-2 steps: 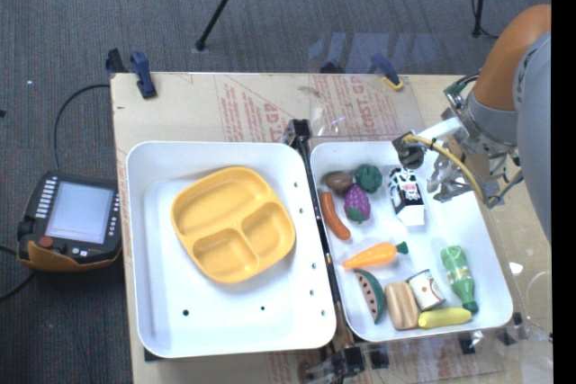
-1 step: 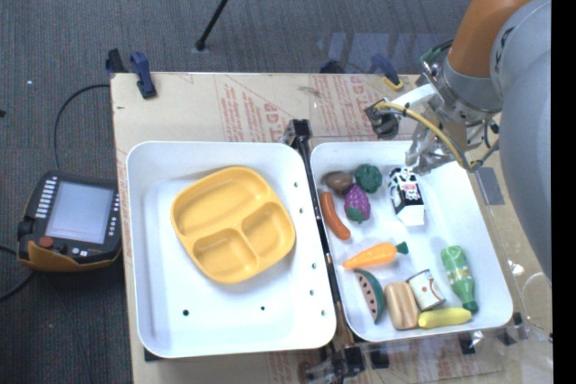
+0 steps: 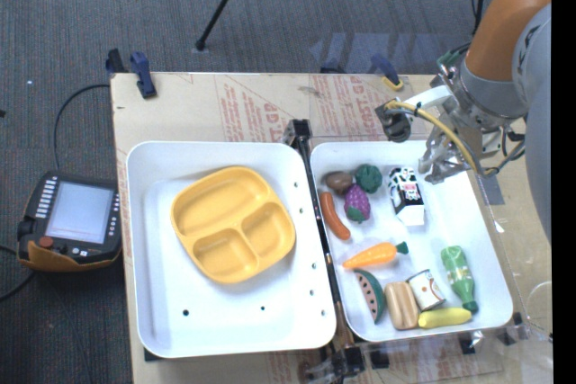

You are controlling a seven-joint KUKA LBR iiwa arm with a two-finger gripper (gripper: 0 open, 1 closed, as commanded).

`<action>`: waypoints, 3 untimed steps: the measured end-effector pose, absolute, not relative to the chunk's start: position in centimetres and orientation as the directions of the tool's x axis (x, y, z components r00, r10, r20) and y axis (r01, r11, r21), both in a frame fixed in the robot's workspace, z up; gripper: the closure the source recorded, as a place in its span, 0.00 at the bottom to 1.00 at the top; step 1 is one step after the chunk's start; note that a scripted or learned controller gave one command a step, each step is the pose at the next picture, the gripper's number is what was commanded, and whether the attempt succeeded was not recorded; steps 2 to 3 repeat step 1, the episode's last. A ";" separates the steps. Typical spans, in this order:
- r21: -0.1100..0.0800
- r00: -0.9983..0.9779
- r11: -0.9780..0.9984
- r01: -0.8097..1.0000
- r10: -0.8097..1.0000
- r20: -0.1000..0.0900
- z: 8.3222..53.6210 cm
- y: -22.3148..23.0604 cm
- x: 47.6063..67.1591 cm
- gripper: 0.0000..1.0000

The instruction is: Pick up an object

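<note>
Left bin [image 3: 144, 193]: yellow plate [image 3: 232, 223]. Right bin [image 3: 490, 238]: toy foods; milk carton [image 3: 407, 195] upright near far edge. Tool [image 3: 443, 159] hangs above, just right of the carton, holding nothing; finger spread unclear. Carton likely light, stiff, smooth-sided; best gripped across its flat sides.

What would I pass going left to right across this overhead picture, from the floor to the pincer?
Handheld screen unit → yellow divided plate → sausage → purple grapes → cow-print milk carton → pincer.
</note>
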State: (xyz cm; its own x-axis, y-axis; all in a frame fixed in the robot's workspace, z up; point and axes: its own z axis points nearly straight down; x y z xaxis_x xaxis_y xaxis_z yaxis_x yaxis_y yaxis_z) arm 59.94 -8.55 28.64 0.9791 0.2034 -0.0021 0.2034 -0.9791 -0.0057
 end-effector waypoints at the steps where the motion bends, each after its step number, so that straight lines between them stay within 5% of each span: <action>1: -0.003 0.972 -0.972 0.236 0.236 -0.006 27.6 -15.9 60.9 1.00; 3: -0.003 0.972 -0.972 0.236 0.236 -0.006 27.6 -15.9 60.9 1.00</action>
